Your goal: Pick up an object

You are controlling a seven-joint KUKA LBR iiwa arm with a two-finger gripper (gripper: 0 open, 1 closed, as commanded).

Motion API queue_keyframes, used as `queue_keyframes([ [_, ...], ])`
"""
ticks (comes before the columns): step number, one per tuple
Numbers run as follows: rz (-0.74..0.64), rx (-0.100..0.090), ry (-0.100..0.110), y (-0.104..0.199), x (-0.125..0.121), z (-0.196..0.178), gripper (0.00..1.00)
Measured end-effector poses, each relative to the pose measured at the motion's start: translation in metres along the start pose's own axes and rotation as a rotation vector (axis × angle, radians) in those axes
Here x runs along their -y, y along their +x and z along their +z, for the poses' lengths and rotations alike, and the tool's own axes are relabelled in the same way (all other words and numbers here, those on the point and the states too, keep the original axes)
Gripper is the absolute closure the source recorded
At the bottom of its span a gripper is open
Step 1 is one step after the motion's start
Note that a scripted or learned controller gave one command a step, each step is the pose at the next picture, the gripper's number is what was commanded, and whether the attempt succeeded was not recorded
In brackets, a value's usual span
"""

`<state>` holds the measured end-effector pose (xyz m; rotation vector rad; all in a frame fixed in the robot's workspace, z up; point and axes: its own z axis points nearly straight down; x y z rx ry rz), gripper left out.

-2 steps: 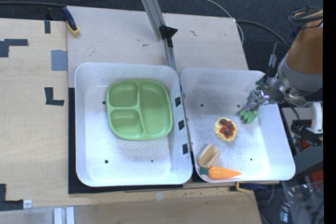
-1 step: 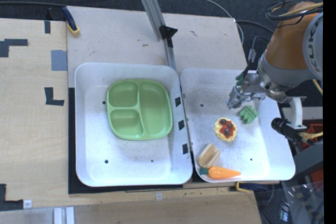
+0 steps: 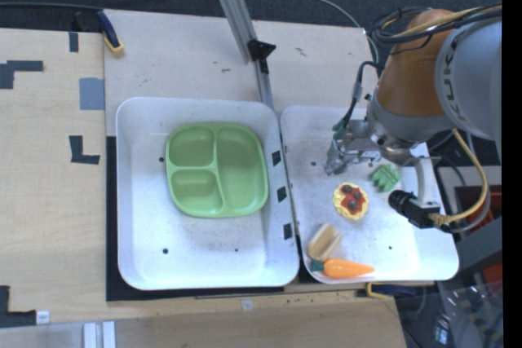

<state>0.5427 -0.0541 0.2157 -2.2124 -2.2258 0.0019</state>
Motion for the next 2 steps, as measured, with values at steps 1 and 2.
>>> queue_keyframes([
  [1,0.0,0.0,0.0,0.051,-0.001,0.008,1.0],
  [2,-0.001,0.0,0.0,0.103,-0.002,0.013,1.0],
])
